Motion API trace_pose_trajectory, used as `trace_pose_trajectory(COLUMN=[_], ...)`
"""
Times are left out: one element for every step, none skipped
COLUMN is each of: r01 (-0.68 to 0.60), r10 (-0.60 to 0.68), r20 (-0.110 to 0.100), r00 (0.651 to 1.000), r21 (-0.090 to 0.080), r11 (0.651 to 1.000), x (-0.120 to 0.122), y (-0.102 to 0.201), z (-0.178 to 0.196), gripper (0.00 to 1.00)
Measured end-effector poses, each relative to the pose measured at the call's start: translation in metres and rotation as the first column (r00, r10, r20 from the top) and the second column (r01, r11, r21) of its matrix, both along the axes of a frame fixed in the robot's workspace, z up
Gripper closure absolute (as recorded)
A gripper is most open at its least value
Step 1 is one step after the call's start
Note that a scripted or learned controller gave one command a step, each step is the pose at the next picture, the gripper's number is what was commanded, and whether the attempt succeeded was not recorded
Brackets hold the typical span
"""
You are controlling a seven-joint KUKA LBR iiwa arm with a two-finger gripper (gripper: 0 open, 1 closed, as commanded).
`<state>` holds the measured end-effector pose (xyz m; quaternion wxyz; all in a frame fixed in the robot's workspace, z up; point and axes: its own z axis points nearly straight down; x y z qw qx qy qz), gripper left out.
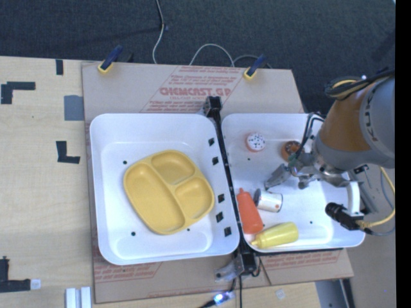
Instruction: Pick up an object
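Note:
The right bin [334, 236] holds several small things. An orange carrot-shaped piece [249, 214] lies along its left wall, with a yellow elongated piece [277, 235] at the front. A short white cylinder [270, 201] lies beside them. A round white dotted piece [255, 142] sits at the back, and a small orange-brown piece [290, 149] is partly behind the wrist. My gripper [288, 179] hangs over the bin's middle, just right of and above the white cylinder. It is open, and I see nothing between its fingers [275, 177].
In the left bin [109, 172] lies a yellow divided plate [168, 191]. A black divider [221, 172] runs between the bins. The arm's grey and orange body [353, 130] covers the right bin's right side. Bare bin floor shows to the right of the yellow piece.

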<state>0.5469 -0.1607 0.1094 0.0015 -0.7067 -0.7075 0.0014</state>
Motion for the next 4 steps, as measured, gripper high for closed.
trace_pose_trajectory(r01=[0.000, 0.000, 0.001, -0.001], r10=[0.000, 0.000, -0.001, 0.001], r20=[0.002, 0.006, 0.006, 0.006], r00=[1.000, 1.000, 1.000, 1.000], r21=[-0.001, -0.003, -0.001, -0.001], r11=[1.000, 1.000, 1.000, 1.000], x=[0.000, 0.001, 0.001, 0.007], y=[0.000, 0.000, -0.007, -0.002], z=[-0.026, -0.014, 0.031, 0.075], gripper=[0.00, 1.00, 1.00, 1.00])
